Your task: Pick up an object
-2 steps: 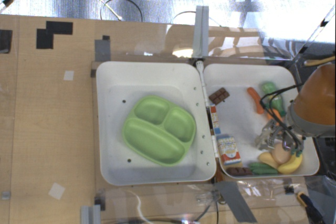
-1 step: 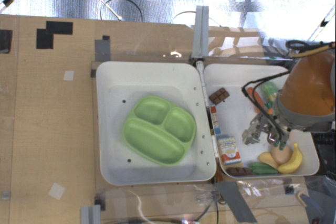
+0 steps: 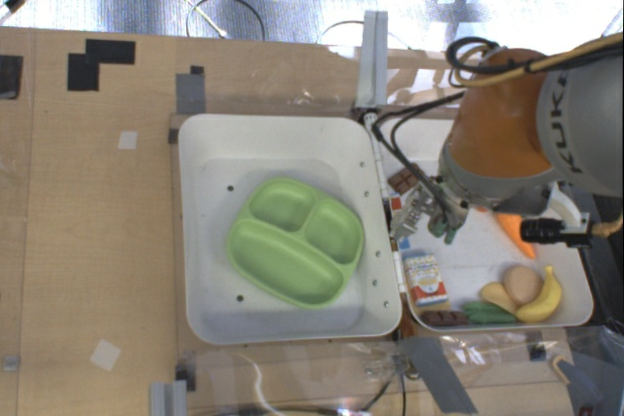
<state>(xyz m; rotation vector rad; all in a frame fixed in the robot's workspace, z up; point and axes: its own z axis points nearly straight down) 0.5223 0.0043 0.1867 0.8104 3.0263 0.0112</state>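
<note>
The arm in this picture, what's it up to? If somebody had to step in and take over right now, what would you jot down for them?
Gripper: low over the left part of the right bin; nothing visibly between its fingers, open or shut cannot be told.
Right bin things: small carton just below the gripper, brown bar at the front edge, banana, egg-like piece, pale yellow piece, green piece, orange piece partly under the arm.
Left bin: green divided plate.
Done: no pick visible.
Left: grasp one object and lift it.
</note>
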